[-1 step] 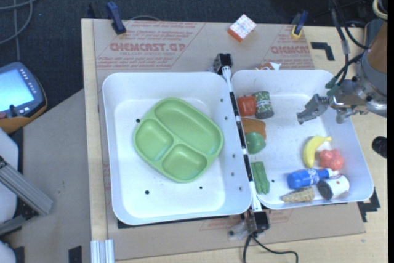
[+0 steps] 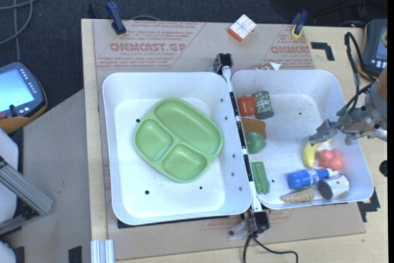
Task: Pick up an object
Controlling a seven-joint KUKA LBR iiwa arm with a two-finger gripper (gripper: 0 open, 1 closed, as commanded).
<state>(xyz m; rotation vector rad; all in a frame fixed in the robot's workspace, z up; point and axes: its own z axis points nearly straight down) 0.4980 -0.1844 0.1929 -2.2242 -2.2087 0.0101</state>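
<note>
Nearest the camera, along the front wall of the right bin point(image 2: 289, 78), I count three things in a row: a tan cone-like piece point(image 2: 300, 196), a blue bottle point(image 2: 309, 178) lying on its side, and a white cylinder with a dark end point(image 2: 334, 187) touching it. Just behind them sit a red-orange fruit point(image 2: 332, 159) and a yellow banana point(image 2: 311, 153), side by side. Against the divider lie a green strip point(image 2: 260, 177), then a round green piece point(image 2: 254, 142), a brown block point(image 2: 253, 127), an orange-red item point(image 2: 246, 106) and, furthest back, a dark green can point(image 2: 263, 104). That makes ten small objects, one of each, all in this bin.

My hand point(image 2: 330, 131) hangs over the right side of this bin, just above the banana and the fruit. Nothing shows between its fingers, and I cannot tell how wide they stand.

The left bin point(image 2: 120, 151) holds one thing: a green three-compartment plate point(image 2: 178, 139), lying flat near the middle.

Beyond the bins, on the worktop point(image 2: 148, 46), one small red and white box point(image 2: 242, 28) rests, with two blue clamps point(image 2: 114, 16) at the far edge.
</note>
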